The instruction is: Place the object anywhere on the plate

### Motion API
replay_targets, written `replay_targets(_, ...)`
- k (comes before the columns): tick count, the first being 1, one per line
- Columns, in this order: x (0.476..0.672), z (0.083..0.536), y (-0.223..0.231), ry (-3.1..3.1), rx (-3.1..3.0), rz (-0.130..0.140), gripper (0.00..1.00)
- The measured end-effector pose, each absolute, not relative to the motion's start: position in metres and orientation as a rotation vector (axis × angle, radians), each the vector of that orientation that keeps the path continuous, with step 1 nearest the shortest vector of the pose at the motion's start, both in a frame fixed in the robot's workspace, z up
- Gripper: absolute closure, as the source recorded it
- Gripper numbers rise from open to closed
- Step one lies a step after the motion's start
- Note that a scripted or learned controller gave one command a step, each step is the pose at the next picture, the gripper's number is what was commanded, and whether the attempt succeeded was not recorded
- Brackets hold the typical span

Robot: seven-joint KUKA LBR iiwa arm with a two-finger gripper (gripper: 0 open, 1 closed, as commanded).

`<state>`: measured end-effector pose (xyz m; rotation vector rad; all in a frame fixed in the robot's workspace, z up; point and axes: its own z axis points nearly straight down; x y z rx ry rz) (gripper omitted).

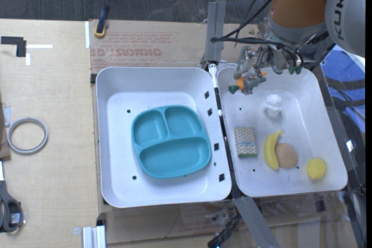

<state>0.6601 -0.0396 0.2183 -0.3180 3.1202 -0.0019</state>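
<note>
A blue divided plate (171, 142) lies in the middle of the left white bin (110, 125). My gripper (246, 84) hangs over the far left corner of the right bin (331, 142), to the right of and beyond the plate. It is shut on a small orange and green toy, like a carrot (235, 88), which sticks out to the left from between its fingertips. The wrist and its cables hide the upper part of the fingers.
On the right bin's floor lie a white crumpled thing (274, 104), a green-edged sponge (246, 142), a banana (271, 150), a round brown piece (286, 155) and a yellow lemon (316, 168). The raised wall between the two bins (218, 125) runs between gripper and plate. A tape roll (26, 135) lies on the bench at left.
</note>
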Motion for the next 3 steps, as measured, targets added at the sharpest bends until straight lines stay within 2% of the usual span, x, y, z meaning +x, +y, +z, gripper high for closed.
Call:
replay_targets(1,0.538,0.192,0.017,3.135,-0.198,0.001,1.0)
replay_targets(2,0.508,0.191,0.097,3.132,-0.242,0.001,1.0)
replay_targets(3,0.508,0.191,0.097,3.132,-0.241,0.0,0.0)
